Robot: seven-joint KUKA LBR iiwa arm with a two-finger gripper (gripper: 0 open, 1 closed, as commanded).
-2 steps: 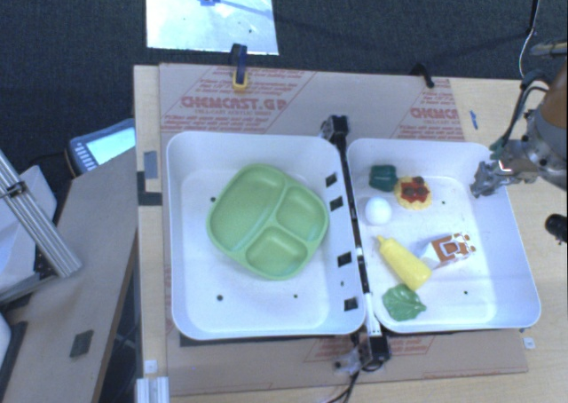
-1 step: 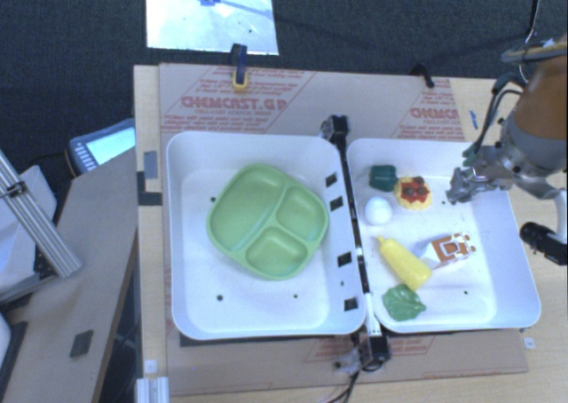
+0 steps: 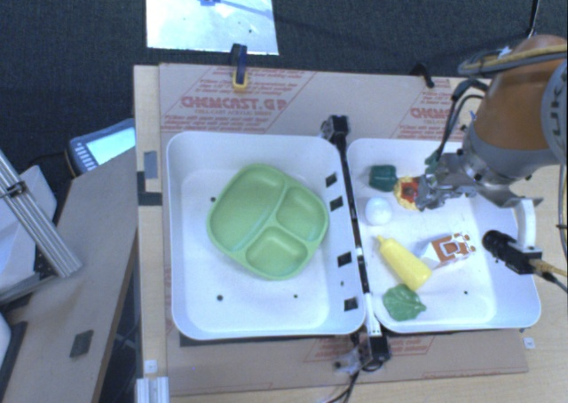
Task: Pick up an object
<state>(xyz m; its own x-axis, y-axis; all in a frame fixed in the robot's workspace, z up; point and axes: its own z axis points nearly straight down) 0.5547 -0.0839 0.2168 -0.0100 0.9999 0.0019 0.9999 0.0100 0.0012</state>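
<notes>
Arm cut by right edge; red-yellow toy partly hidden.

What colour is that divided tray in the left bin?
Light green tray, seen in the camera view.

2 glossy white plastic bins, smooth matt green plastic tray, printed brown cardboard sheet beneath
</notes>
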